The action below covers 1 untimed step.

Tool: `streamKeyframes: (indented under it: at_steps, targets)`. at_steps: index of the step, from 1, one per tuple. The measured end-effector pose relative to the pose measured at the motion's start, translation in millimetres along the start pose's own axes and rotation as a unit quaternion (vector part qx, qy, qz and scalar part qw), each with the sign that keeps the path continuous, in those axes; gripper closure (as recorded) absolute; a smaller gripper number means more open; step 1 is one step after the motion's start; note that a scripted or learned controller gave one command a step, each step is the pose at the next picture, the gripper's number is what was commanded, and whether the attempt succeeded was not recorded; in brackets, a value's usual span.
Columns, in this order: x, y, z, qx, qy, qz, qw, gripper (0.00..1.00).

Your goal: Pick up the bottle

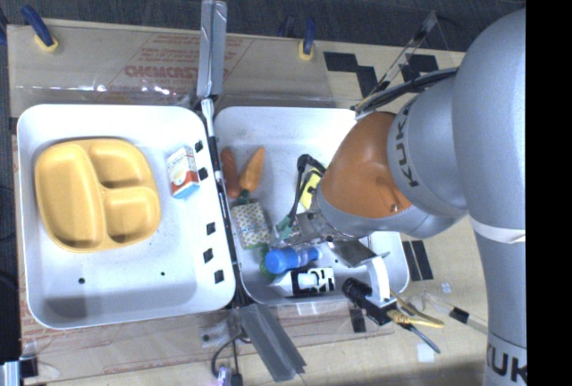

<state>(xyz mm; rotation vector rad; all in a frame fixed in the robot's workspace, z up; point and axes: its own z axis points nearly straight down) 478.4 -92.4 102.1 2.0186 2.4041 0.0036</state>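
The bottle (pixel 299 272) lay on its side near the front edge of the right bin (pixel 268 121), its blue cap (pixel 277 262) pointing toward the divider between the two bins and its white body with a dark label running toward the bin's right edge. It looked like a small, rigid plastic bottle, probably light, with a smooth rounded surface that could slip or roll away under a glancing touch. The best hold, as a judgement, would have been across the middle of the body, fingers closing on its round sides, not on the narrower cap.

The gripper (pixel 308 237) hung just above and behind the bottle, under the orange wrist band; whether it was clenched or released could not be told, since the wrist hid it.

Beside the bottle toward the divider sat a speckled, sponge-like pad (pixel 251 224), and farther back two carrot-shaped orange pieces (pixel 243 171). A yellow and black object (pixel 308 181) stood near the wrist. The left bin (pixel 36 304) held a matte yellow compartment tray (pixel 96 193) and a small printed carton (pixel 183 172) near its right edge.
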Motion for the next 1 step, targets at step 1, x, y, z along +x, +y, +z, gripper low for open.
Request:
streamKeyframes:
  at_steps: [1]
  targets:
    - [-36.8,0.8,10.6,0.002,0.000,0.006,1.0000,1.00]
